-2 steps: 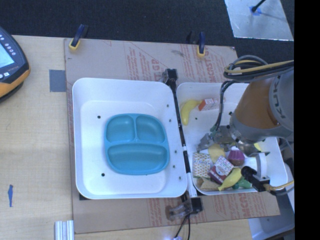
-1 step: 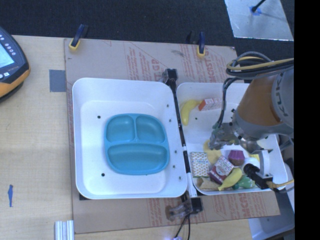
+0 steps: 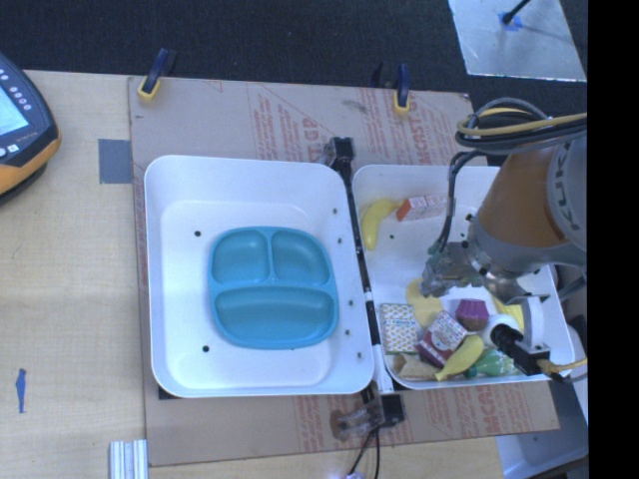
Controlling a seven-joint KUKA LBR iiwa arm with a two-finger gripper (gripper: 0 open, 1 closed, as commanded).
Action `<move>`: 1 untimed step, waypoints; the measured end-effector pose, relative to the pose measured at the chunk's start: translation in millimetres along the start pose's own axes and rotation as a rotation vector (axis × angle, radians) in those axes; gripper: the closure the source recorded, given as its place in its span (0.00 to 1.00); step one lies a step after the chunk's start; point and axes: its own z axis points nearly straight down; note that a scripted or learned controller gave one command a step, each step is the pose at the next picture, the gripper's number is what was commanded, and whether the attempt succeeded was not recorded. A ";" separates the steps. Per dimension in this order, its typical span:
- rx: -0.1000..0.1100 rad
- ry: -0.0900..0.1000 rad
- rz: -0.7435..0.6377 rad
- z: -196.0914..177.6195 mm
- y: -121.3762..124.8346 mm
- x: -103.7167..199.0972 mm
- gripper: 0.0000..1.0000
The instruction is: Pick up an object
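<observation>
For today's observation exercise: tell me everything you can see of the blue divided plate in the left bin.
The blue plate is a rounded rectangle, seemingly smooth plastic, with three compartments: two small ones at the far side, one long one nearer the camera. It lies flat, right way up, about the middle of the left bin, resting on its floor. Its compartments hold nothing, and nothing else touches it.

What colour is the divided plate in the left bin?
The divided plate is light blue, seen in the camera view.

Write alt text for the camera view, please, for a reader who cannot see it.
A grey arm with an orange band lowers its gripper into the right bin over toy food. The left bin holds a blue divided plate.
</observation>
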 end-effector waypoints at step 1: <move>0.001 0.000 -0.001 0.4 -0.1 0.1 0.00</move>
